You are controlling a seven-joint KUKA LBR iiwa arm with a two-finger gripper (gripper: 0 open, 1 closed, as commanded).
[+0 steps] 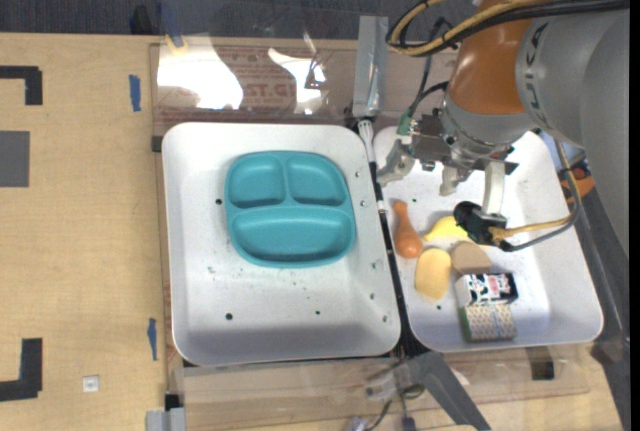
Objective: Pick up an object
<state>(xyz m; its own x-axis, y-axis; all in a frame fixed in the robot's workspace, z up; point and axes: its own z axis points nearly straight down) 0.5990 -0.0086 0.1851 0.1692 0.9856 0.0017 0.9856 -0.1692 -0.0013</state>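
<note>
Across the desk (80, 219), two white bins side by side: left bin (190, 319) bearing a teal divided plate (290, 207), right bin (570, 309) a cluster of small things. Above that cluster, end effector (470, 187), finger spread impossible to tell, nothing visibly gripped. Just below, yellow rounded toy (433, 272) beside an orange carrot-like piece (405, 231) and a patterned box (487, 304); probably light, smooth, slippery, best pinched across its narrow middle.

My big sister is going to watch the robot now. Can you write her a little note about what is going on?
Gripper: hanging over the right bin, above the pile; nothing can be seen held in it.
Things: an orange carrot-like toy, a yellow piece, a pale yellow piece, a tan block and a small printed box lie in the right bin. A teal divided plate sits in the left bin.
Done: nothing picked.
Left: grab one and lift.
</note>
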